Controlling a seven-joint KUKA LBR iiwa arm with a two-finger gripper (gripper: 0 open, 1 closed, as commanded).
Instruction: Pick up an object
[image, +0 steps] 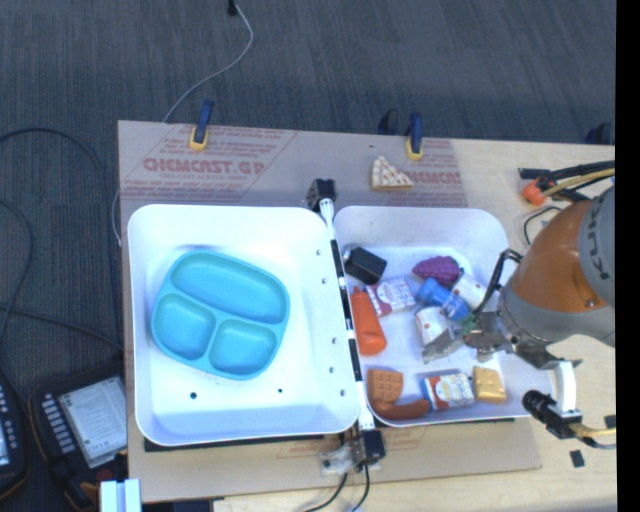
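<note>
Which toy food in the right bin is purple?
The grape bunch near the right bin's back wall; the neighbouring toys are orange, blue, brown or white.

Blue divided tray (220, 313); white bins (165, 232); orange cylinder (367, 322); purple grapes (437, 268); black block (365, 265).

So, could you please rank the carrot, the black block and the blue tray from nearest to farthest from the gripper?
From the gripper:
1. Carrot, at the right bin's left wall.
2. Black block, in that bin's far-left corner.
3. Blue tray, in the left bin.
</note>
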